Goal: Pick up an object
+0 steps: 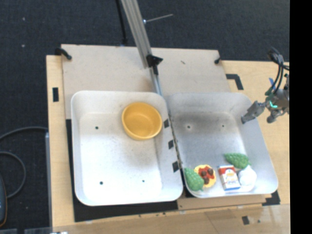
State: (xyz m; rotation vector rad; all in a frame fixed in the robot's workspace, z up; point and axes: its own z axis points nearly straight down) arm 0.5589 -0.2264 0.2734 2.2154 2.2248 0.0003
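Seen from above: two shallow white bins side by side on a tan tabletop (56, 130). In the left bin (92, 179), a single yellow bowl (141, 120), upright, near the far right corner. In the right bin (209, 135), a cluster of small items along the near wall: a green leafy toy (193, 179) at the near left corner, just beside it a yellow piece with red spots (205, 174), then a small red-and-white carton (228, 177) lying flat, a white rounded piece (247, 177) touching the carton's right side, and a second green leafy toy (237, 159) just behind the carton. Dark scuffing across the far half of the right bin's floor.

At the right edge, over the right bin's far right rim, the gripper (253, 112) on a dark wrist with trailing cables, well apart from the cluster and from the bowl. Jaws too small and blurred to judge as apart or together; nothing seen between them.

Behind the bins, a pale board (107, 67) lying flat on the tabletop, black clips at its corners, and a slanted aluminium rail (134, 18) rising from between the bins. Beyond the tabletop, dark speckled carpet (48, 13); a black cable (14, 145) looped on the floor at left. Printing on the carton too small to read.
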